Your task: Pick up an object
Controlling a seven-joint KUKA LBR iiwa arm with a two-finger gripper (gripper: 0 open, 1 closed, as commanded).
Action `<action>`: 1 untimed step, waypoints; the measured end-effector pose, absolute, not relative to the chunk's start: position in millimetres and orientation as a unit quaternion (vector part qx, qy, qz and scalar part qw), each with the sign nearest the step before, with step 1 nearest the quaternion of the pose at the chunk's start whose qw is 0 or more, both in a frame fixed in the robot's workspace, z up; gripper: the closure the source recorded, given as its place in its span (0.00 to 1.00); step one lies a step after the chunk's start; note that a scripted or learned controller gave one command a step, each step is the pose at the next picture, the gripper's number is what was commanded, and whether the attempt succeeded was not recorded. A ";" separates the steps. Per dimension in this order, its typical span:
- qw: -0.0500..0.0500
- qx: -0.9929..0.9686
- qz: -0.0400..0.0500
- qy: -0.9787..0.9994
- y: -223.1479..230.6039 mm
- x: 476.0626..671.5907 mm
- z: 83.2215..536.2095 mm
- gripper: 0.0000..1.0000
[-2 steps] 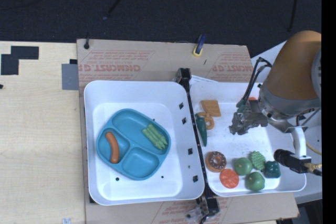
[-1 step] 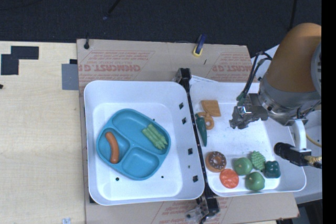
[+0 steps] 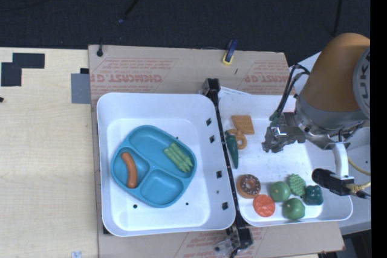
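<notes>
Arm reaching over the right bin, gripper low above bare floor.

The arm (image 3: 338, 87) leans in from the right; its gripper (image 3: 273, 143) hangs over the right bin (image 3: 338, 214). How far it is spread, I cannot tell. Toy foods lie near: cracker (image 3: 243, 124), donut (image 3: 248, 185), tomato (image 3: 263, 206).

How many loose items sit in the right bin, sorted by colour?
Green: 5, namely a long pepper, two round fruits, a bumpy piece and a darker piece
Tan or orange-brown: 2, a cracker and a pretzel
Brown: 1, a donut
Red: 1, a tomato
Total: 9
</notes>
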State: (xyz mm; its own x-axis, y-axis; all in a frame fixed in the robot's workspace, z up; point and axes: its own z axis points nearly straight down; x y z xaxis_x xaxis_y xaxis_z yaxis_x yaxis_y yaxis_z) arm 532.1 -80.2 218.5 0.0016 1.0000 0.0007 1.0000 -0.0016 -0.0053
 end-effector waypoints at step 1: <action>0.001 -0.708 0.001 -0.707 -82.9 531.9 222.1 1.00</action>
